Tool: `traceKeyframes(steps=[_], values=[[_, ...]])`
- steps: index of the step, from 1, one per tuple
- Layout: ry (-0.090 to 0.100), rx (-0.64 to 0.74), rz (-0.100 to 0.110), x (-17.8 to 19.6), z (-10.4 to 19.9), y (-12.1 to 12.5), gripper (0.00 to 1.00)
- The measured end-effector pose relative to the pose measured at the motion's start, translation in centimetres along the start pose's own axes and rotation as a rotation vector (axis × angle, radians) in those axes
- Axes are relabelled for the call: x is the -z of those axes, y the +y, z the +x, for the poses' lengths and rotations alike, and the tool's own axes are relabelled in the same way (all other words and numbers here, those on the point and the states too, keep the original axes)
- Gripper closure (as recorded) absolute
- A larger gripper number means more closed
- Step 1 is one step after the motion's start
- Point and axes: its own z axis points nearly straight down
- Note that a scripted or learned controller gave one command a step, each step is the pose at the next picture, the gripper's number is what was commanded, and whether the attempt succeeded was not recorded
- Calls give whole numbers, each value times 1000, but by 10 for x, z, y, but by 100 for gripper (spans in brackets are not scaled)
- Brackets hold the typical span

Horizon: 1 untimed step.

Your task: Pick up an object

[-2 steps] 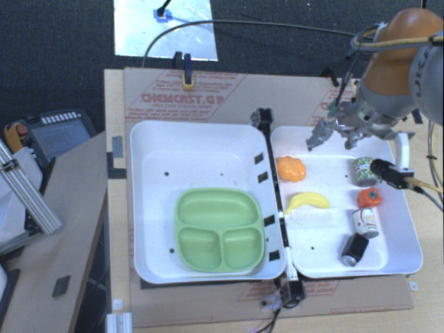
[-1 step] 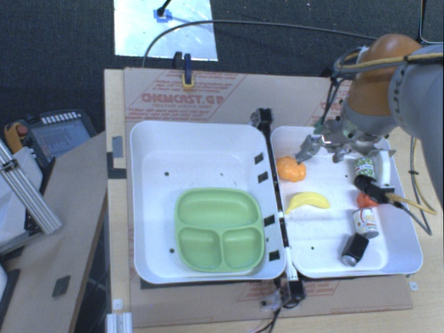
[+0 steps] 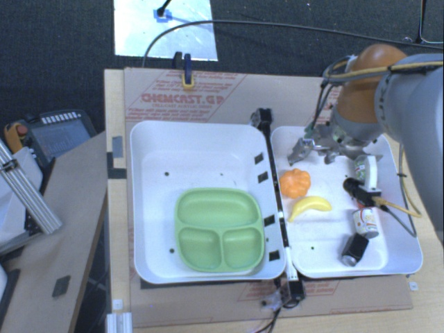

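My gripper [image 3: 313,156] hangs over the back part of the right bin [image 3: 395,255], open, with nothing between its fingers. Just in front of it and slightly left, an orange pumpkin-shaped toy [image 3: 295,182] lies on the bin floor, apart from the fingertips. A yellow banana [image 3: 309,206] lies in front of the orange toy. Further right, near the bin's front, sit a small white can with a red label [image 3: 365,222] and a black cylinder [image 3: 354,249].
The left bin [image 3: 152,186] holds a green divided plate [image 3: 219,229] in its front half. A black divider strip [image 3: 272,186] runs between the bins. A tablet-like device [image 3: 59,139] and a metal rail [image 3: 24,193] lie left of the bench.
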Motion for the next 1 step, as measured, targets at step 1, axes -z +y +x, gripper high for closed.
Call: traceKeyframes(steps=[1], values=[[2, 2, 15, -31, 0, 0, 0]])
